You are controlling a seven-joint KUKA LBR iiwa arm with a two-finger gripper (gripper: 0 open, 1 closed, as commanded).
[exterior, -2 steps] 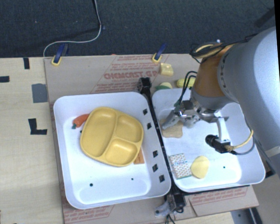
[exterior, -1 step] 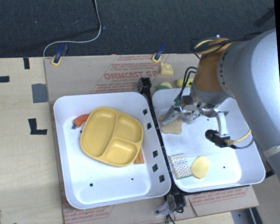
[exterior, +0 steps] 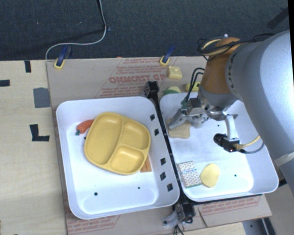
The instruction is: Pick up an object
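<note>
Tan piece [exterior: 180, 132] just beneath tool [exterior: 180, 120]

A wooden worktop [exterior: 19, 170] carries a cardboard sheet [exterior: 128, 75] printed with red lettering. Two clamps grip the sheet's far edge: a blue-and-yellow one [exterior: 60, 58] at its left corner and another [exterior: 166, 55] near the middle. A white cable [exterior: 88, 40] loops across the dark carpet [exterior: 33, 22] beyond. Black tape marks [exterior: 37, 133] and a grey patch [exterior: 41, 97] lie on the worktop's left part. A black clip strip [exterior: 159, 133] runs between the bins.
</note>
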